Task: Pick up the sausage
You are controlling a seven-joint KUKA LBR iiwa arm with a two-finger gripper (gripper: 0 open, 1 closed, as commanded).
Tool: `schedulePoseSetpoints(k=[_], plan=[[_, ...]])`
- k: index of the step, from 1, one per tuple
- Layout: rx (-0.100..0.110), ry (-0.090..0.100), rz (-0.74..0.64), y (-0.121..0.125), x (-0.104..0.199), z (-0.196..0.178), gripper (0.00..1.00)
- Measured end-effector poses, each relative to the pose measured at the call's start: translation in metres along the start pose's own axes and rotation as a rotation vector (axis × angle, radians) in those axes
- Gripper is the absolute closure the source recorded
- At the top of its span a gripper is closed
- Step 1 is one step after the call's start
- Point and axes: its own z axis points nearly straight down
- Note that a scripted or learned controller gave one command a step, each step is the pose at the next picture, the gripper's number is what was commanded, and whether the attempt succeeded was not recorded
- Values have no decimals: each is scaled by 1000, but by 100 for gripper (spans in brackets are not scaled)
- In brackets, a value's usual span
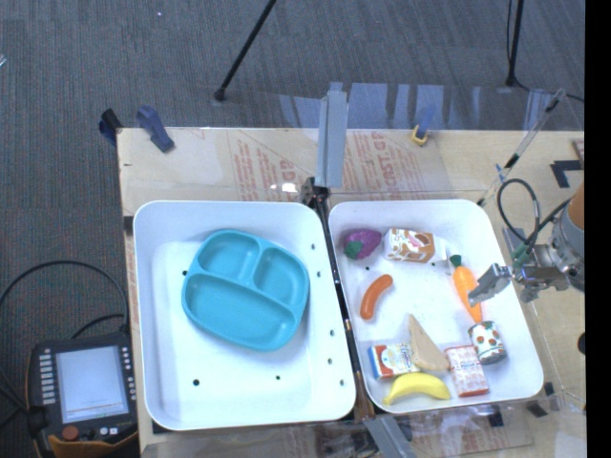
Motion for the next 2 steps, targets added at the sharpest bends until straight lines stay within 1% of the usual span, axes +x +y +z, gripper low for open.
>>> schedulePoseSetpoints(k=[1, 2], plan=[[0, -1, 119, 59, 47, 27, 0], [-5, -1, 100, 69, 105, 131, 0]])
